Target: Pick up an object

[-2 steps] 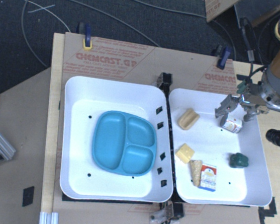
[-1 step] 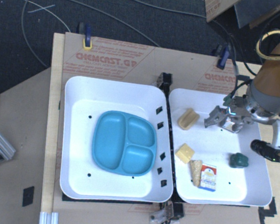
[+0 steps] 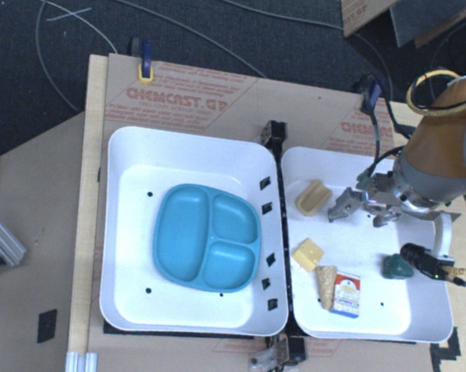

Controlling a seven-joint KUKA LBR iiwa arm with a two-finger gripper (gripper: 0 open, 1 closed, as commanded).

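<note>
- Blue divided plate (image 3: 207,238): a rounded tray with three compartments, lying flat and upright in the middle of the left bin (image 3: 135,160).
- Tan block (image 3: 312,197): a pale, bread-like piece lying tilted in the upper left part of the right bin (image 3: 427,318).
- Yellow wedge (image 3: 308,254): a small cheese-like piece lying flat near the right bin's left wall, below the tan block.
- Small box (image 3: 346,293): white, red and blue print facing up, lying flat just beside a tan stick (image 3: 325,286), the two seemingly touching.
- Dark green object (image 3: 397,267): small and rounded, on the right bin's right side.
</note>
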